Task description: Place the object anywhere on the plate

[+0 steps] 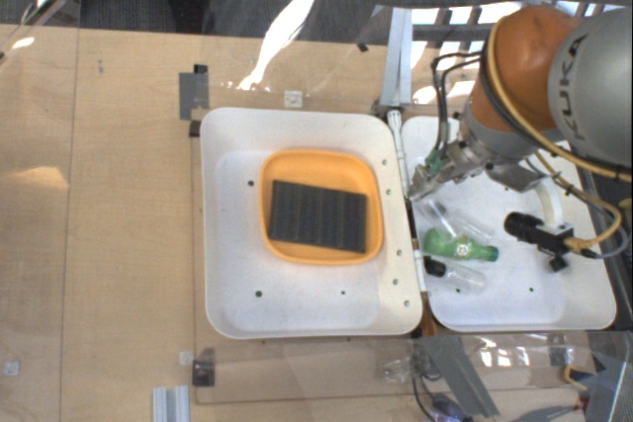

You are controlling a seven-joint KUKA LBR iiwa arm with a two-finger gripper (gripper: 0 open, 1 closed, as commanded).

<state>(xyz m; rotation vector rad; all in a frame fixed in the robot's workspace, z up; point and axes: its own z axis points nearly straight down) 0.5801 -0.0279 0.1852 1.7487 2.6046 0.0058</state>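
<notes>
Green bottle [460, 249] lying on its side in the right bin [584, 311], near that bin's 9 o'clock wall, clear wrapper beside it. Probably light, hard plastic, smooth and prone to rolling; best gripped across the body's middle. Pincer [427, 181] hovering at the bottle's 11 o'clock, apart from it; impossible to tell its state. Orange plate [269, 242] waiting in the left bin [227, 301], dark mat inside.

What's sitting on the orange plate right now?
A dark ridged rectangular pad lies flat on the orange plate, covering most of its middle. Whatever is beneath the pad is hidden.
</notes>
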